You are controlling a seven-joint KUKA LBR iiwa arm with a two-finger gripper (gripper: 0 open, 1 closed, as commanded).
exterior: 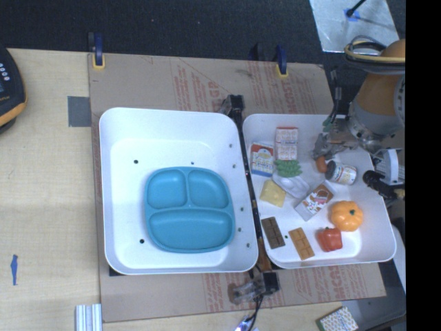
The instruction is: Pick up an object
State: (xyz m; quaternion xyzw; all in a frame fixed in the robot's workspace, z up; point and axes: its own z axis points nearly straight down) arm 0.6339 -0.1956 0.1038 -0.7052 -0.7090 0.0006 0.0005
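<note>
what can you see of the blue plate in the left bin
The blue plate is a rounded-rectangle tray that looks like matte plastic, split by raised ridges into three compartments: two smaller ones at the far side and one wide one at the near side. It lies flat, right side up, on the floor of the left bin, roughly centred and slightly toward the near wall. Nothing sits in its compartments, and the only thing touching it is the bin floor.

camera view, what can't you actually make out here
- Gripper, camera view: dark and small over the right bin; open or shut cannot be told, nor whether it holds anything.
- Arm: cut off by the right edge.
- Packets such as the one by the pumpkin: print too small to read.
- Dark device: cut off at the left edge.
</note>
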